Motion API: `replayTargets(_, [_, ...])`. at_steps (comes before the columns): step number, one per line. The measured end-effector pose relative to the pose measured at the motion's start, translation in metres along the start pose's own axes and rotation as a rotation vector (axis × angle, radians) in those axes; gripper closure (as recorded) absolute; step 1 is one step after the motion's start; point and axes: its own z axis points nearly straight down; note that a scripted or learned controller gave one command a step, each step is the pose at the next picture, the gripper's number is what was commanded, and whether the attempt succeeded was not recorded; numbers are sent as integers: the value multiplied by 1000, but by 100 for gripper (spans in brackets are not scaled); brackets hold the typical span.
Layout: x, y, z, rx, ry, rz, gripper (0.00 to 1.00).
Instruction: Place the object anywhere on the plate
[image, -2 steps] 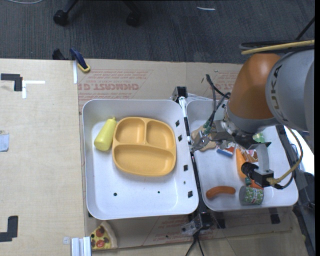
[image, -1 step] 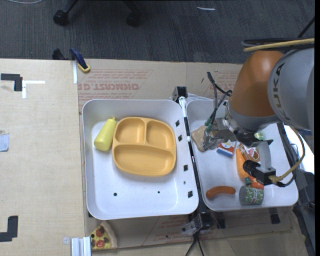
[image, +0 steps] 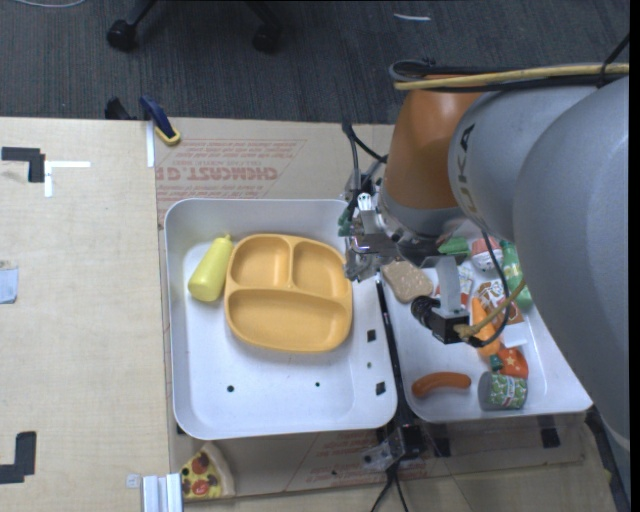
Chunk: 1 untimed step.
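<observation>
Now, what you have in front of you:

Arm: your grey arm comes in from the right, its orange band above the wrist.
Gripper: your gripper hangs over the seam where the two bins meet; you cannot tell how it is set, since the wrist hides the tips.
Bread: a tan slice lies just right of the gripper and a little below it, at the near-left edge of the right bin; you cannot tell whether it touches the gripper.
Plate: the yellow three-part plate sits just left of the gripper, in the left bin.
Bottle: a yellow bottle lies beyond the plate's far side from the gripper, touching its rim.
Sausage: a red one lies below the gripper in the right bin.
Can: a small can stands right of the sausage.
Clutter: more packets crowd the right bin under the arm.
Pizza toy: a slice lies outside the left bin, well below and left of the gripper.
</observation>
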Motion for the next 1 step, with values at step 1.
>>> replayTargets(1, [-1,0,0,0,-1,0,0])
